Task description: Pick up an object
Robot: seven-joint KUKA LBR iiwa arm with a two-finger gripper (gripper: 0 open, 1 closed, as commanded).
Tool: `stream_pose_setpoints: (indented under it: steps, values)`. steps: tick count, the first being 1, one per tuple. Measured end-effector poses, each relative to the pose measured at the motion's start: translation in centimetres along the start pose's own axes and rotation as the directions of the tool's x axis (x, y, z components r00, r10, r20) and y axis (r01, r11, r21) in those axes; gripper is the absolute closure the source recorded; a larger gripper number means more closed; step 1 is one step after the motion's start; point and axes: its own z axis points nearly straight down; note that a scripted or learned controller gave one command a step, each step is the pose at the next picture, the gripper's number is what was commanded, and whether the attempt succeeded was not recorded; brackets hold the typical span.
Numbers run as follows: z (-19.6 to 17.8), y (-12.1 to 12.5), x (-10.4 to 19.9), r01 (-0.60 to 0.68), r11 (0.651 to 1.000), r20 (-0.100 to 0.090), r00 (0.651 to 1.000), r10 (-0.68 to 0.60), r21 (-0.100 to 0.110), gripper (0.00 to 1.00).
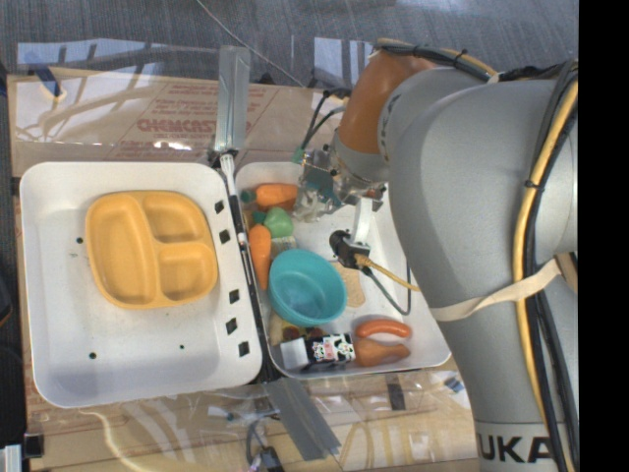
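A yellow divided plate (150,247) is held in the left bin (49,362). In the right bin (418,357), a teal bowl (307,285) lies at centre, carrots (259,252) at 9 o'clock, perhaps a hot dog (381,340) at 5 o'clock. Whether the gripper (319,193) is open cannot be told.

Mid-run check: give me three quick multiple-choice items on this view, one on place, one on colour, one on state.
1. Where is the yellow divided plate? A) left bin B) right bin C) the bench
2. What colour is the bowl? A) red B) teal C) white
3. How does the bowl sit? A) upside down B) on its side C) upright, opening up

Answers: 1 A, it lies alone in the left bin. 2 B, teal among the right bin clutter. 3 C, its hollow inside faces the camera.
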Motion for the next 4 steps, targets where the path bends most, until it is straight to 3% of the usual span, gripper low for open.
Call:
stream_pose_setpoints:
  steps: [1,2,3,4]
  values:
    - [-9.5,-2.6,8.1,-0.202,0.979,-0.007,0.979,0.202,-0.013,1.00]
    - [-11.3,-7.8,9.4,-0.151,0.988,-0.003,0.988,0.151,-0.008,1.00]
    - [-14.4,-8.0,8.6,-0.186,0.982,-0.003,0.983,0.186,-0.010,1.00]
    - [-14.0,-13.0,4.9,-0.062,0.998,0.000,0.998,0.062,-0.006,1.00]
